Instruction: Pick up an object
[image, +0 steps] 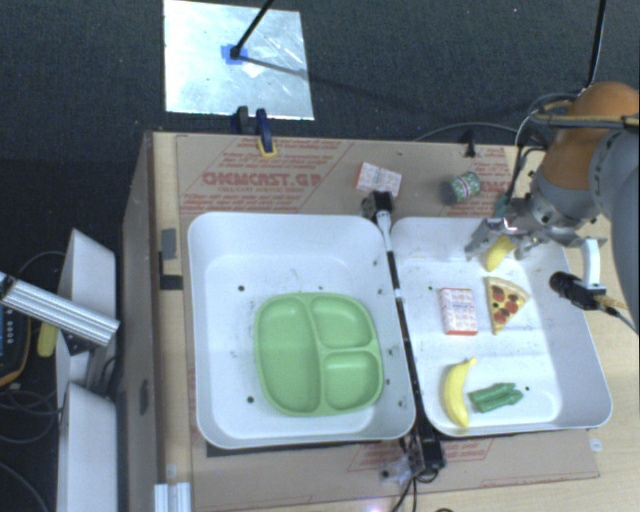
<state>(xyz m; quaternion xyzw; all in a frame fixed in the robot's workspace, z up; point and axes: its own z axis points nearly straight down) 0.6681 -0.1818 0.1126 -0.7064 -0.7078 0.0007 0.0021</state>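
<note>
- The gripper (503, 238) is seen at the right bin's (575, 345) far edge.
- A yellow object (497, 256), possibly a lemon, is clamped between its fingers.

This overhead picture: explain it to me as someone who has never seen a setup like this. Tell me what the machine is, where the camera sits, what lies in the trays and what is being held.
The camera is fixed above a bench and looks down at a slant. The grey machine with the orange band at the right is a robot arm; its gripper is the two-finger claw at its end.

Two shallow white bins sit side by side. The left bin holds a green divided plate. The right bin holds toy food: a banana, green beans, a pizza slice and a small red and white box.

The gripper hangs over the right bin's far end, around a small yellow object. Whether it truly grips it, I cannot tell.
</note>
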